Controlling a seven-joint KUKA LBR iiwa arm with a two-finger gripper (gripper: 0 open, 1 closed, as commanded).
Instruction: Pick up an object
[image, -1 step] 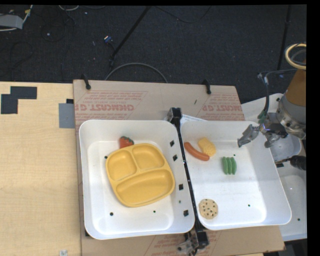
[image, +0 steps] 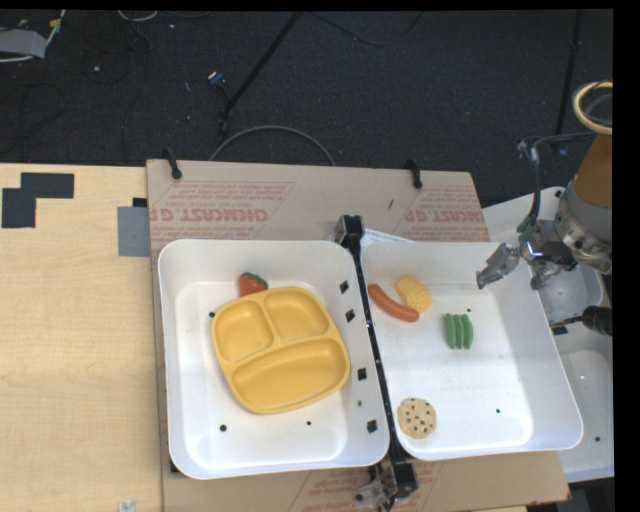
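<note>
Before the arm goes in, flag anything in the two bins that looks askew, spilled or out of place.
One oddity: the yellow divided plate in the left bin lies skewed to the bin's walls, and a red-orange toy is wedged partly under its far rim. In the right bin, the toy food lies loose, apart, undamaged.

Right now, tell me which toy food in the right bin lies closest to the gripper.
The green bean bundle. It lies furthest right, nearest the gripper; the yellow corn, orange sausage and round cookie lie farther.

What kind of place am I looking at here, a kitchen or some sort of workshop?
Probably a robotics lab, not a kitchen. A robot arm reaches over two white bins holding toy food, such as a cookie and a yellow divided plate, with cables on the dark floor.
</note>
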